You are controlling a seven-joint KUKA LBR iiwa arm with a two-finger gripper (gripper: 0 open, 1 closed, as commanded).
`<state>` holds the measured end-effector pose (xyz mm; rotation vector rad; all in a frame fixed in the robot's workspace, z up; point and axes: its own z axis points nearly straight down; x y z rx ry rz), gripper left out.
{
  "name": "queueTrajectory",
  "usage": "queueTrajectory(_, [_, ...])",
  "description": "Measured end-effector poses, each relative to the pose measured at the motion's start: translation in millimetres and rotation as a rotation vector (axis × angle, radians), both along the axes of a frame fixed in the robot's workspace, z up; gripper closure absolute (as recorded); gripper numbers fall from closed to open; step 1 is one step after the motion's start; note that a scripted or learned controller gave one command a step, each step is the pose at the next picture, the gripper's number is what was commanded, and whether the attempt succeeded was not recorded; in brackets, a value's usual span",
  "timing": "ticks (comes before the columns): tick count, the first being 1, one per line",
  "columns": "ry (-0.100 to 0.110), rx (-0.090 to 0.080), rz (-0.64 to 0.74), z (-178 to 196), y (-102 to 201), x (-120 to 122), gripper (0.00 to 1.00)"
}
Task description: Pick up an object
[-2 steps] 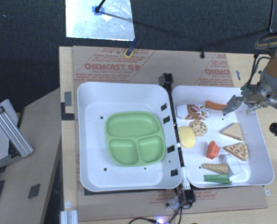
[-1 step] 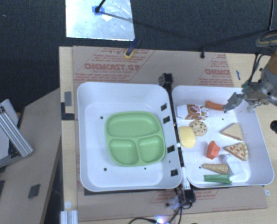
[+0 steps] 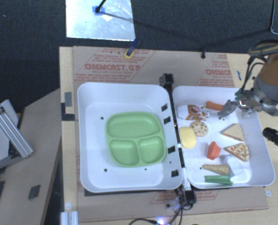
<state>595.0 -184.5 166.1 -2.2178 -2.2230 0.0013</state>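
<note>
1. Two shallow white bins are seen side by side on a pale bench: the left bin (image 3: 89,125) and the right bin (image 3: 265,170). A clear sheet printed with red lettering (image 3: 113,64) is spread beneath them.
2. A green divided tray (image 3: 134,137) lies in the middle of the left bin.
3. Toy food is scattered in the right bin: an orange carrot-like piece (image 3: 214,105) near the far wall, a patterned flat piece (image 3: 195,111), a chocolate-chip cookie (image 3: 199,128), a yellow rounded piece (image 3: 187,137), a red-orange piece (image 3: 214,149), a pale wedge (image 3: 233,132), a pizza slice (image 3: 237,151), a cone (image 3: 216,168) and a green pod (image 3: 218,179) at the near wall.
4. The arm (image 3: 274,74) is seen at the right, with the gripper (image 3: 225,110) held over the far part of the right bin, just beside the carrot-like piece. Whether the gripper is spread or closed cannot be told; nothing is seen between its fingers.
5. Behind the bench, dark carpet (image 3: 26,36) is seen, with a shiny metal plate (image 3: 99,13) lying on it. A metal rail (image 3: 5,125) slants in at the left edge.
</note>
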Motion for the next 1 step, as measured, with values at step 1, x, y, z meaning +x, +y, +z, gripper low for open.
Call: queueTrajectory(1, [-0.001, 0.000, -0.001, -60.9, 0.9, -4.3, 0.00])
